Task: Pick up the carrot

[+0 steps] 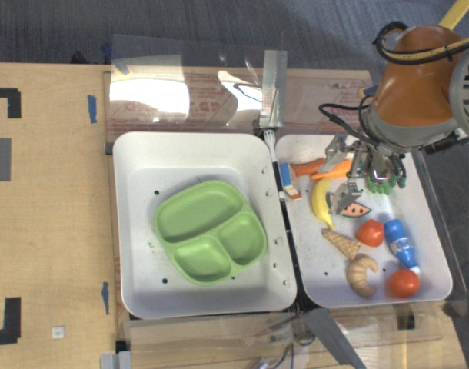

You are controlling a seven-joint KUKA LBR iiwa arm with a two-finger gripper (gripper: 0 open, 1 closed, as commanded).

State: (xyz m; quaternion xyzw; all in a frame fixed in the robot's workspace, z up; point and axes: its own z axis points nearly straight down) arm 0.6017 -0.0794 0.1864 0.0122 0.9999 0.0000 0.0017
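1. Wooden worktop (50, 206) carries two white bins.
2. Hand (356, 181) hangs low over the right bin (434, 229); its opening I cannot tell.
3. Carrot (327, 174) lies just left of it, not yet lifted.

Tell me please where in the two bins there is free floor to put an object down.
Left bin: bare floor borders the green divided plate all round, widest at its far-left corner. Right bin: crowded, with the gripper over the carrot, then banana, cone, croissant, two tomatoes and bottle. Its near-left corner is barest.
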